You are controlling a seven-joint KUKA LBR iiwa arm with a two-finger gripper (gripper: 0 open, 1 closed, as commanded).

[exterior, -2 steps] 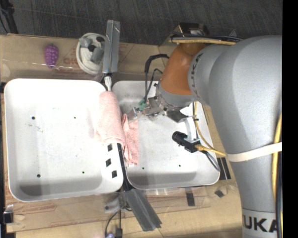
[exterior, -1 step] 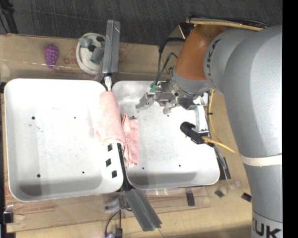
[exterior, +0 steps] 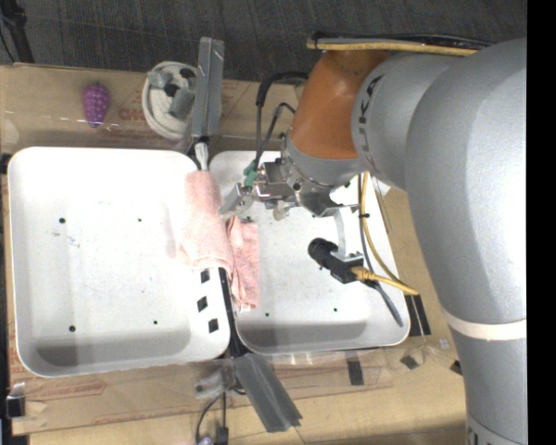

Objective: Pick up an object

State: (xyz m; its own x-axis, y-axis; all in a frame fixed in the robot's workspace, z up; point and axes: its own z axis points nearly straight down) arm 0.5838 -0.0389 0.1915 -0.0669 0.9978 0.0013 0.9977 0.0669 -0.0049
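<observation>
Pink cloth (exterior: 224,239) draped over the divider between left bin (exterior: 37,276) and right bin (exterior: 306,327), spilling into both. Gripper (exterior: 248,196) low at the cloth's far right edge, in the right bin; finger state cannot be told. Purple object (exterior: 95,103) far left on surface (exterior: 46,91).

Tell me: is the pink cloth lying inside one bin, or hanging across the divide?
Across the divide. The pink cloth drapes over the shared rims, one part in the left bin, the other in the right bin.
</observation>
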